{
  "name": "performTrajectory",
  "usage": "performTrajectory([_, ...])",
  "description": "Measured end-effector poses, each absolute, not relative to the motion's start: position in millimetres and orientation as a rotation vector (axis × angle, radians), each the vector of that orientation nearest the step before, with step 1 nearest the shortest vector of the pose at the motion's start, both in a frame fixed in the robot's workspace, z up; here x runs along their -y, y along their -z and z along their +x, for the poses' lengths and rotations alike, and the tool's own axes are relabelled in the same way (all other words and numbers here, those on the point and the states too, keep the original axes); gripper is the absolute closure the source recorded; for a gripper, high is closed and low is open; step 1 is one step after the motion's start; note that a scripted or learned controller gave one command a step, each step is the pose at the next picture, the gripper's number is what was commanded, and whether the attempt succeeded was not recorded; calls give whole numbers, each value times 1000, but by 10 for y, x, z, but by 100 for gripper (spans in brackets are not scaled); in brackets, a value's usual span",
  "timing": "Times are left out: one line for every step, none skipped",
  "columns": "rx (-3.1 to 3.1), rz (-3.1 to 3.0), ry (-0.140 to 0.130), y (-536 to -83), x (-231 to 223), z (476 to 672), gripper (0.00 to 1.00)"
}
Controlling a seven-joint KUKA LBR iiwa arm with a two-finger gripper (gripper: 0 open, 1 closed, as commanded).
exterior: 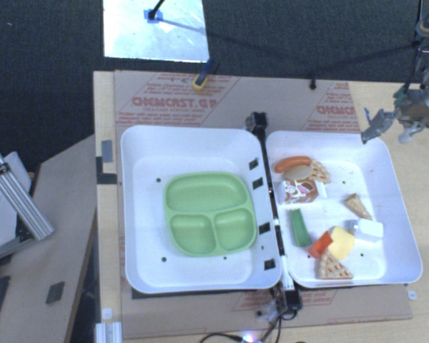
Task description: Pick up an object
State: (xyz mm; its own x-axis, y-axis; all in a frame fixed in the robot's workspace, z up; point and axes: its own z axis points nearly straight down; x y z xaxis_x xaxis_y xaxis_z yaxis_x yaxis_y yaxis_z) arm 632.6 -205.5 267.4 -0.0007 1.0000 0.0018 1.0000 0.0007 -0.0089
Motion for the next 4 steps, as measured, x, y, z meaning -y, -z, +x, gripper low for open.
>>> performTrajectory([2227,-2219,2,-2747,2048,6347,0])
performTrajectory([2226,-2214,-2,-2139,2026,6406,0])
performTrajectory([2228,-2214,-1,-1670,1935,6382,0])
performTrajectory([2222,-2217,-2,-1124,1899,6283,0])
